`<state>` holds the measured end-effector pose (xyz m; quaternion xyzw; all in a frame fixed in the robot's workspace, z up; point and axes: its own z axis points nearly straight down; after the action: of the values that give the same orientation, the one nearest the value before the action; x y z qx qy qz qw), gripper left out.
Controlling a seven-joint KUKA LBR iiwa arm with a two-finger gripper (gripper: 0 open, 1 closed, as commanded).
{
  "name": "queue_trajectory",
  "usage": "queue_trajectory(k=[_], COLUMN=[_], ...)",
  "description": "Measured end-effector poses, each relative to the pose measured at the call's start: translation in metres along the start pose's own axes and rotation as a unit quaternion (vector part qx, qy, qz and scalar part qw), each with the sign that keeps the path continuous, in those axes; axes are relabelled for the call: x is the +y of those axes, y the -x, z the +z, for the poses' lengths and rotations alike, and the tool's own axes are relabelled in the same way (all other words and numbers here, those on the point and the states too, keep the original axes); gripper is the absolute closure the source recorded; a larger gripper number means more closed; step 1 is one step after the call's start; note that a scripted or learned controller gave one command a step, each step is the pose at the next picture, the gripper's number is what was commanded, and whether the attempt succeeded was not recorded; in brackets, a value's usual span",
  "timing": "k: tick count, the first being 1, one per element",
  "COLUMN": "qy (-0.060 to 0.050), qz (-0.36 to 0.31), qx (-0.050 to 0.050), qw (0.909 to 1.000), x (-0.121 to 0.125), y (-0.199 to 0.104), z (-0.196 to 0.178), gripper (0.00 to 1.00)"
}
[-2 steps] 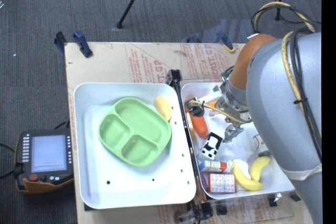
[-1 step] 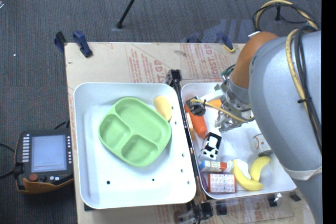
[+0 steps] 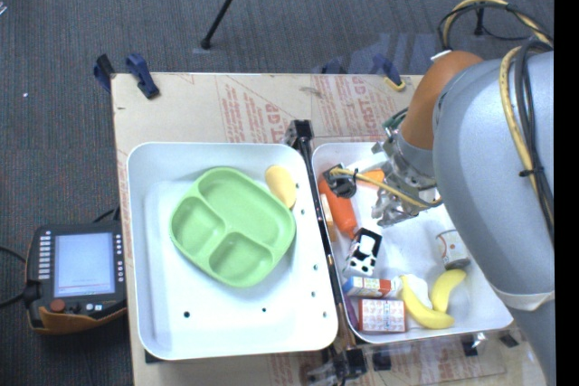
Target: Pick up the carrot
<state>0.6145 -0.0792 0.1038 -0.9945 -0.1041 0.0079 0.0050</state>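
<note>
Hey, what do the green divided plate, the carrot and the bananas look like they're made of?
Green divided plate: likely moulded plastic; uniform pale green, smooth, with rounded compartment ridges.
Carrot: probably toy plastic; even bright orange and a smooth surface, though a real one can't be ruled out.
Bananas: seemingly plastic too; flat, spotless yellow, but that's uncertain at this size.

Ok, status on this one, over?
Gripper over right bin, just right of carrot. Carrot lies by left wall, not gripped. Spotted box at its near end.
</note>
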Motion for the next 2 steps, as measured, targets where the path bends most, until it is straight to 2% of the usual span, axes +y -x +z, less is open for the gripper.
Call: queue_trajectory(k=[1, 2], qy=[0.000, 0.003], qz=[0.000, -0.001], qx=[-0.001, 0.003], qw=[1.0000, 1.0000], x=[0.000, -0.001], y=[0.000, 0.027], z=[0.000, 0.019], gripper=[0.00, 0.00])
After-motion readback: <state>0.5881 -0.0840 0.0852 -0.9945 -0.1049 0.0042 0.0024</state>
